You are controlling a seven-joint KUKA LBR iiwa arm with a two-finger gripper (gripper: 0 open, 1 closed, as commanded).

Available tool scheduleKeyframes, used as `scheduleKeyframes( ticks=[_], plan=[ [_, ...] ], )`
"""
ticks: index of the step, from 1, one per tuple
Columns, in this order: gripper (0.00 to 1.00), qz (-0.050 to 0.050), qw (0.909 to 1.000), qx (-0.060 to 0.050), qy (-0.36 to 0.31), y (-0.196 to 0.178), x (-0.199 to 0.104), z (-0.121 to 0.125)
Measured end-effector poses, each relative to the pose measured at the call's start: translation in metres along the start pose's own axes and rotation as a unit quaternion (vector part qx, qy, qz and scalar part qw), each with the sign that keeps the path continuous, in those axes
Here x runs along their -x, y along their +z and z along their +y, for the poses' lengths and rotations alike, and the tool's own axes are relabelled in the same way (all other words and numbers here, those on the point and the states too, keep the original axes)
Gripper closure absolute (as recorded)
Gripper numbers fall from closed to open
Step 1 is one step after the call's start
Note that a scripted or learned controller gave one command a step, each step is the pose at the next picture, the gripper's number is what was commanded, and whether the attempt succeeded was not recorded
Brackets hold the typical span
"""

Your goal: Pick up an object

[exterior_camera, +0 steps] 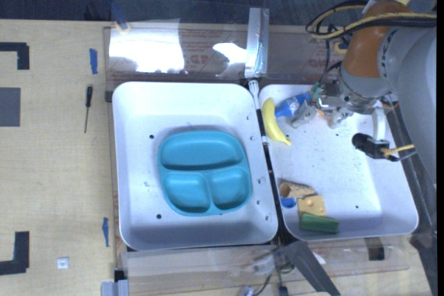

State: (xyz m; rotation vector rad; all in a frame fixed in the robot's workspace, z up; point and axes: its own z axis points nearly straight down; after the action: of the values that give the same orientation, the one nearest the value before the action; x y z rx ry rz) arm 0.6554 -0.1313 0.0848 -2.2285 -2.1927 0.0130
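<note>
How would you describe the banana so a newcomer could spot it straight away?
Start at the right bin, the one the arm reaches into, and look along its left wall, next to the divider between the two bins. The banana lies there near the far corner, a curved yellow shape. The blue crumpled thing beside it and the green block at the near edge are neither yellow nor curved.

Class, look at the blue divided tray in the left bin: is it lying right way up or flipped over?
Right way up. The blue divided tray lies flat in the left bin with its three hollow compartments facing the camera, one long and two smaller.
</note>
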Motion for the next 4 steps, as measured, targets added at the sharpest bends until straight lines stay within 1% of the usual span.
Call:
scheduleKeyframes(
  ticks=[1, 2, 3, 4],
  plan=[
    [0.0, -0.004, 0.9999, 0.011, 0.0, -0.065, 0.03, 0.013],
    [0.0, -0.003, 0.9988, 0.01, -0.047, -0.011, 0.048, 0.014],
    [0.0, -0.002, 0.9992, 0.009, -0.038, -0.001, 0.011, 0.013],
    [1.0, -0.004, 0.9991, 0.011, -0.04, -0.012, 0.011, 0.015]
  ],
)
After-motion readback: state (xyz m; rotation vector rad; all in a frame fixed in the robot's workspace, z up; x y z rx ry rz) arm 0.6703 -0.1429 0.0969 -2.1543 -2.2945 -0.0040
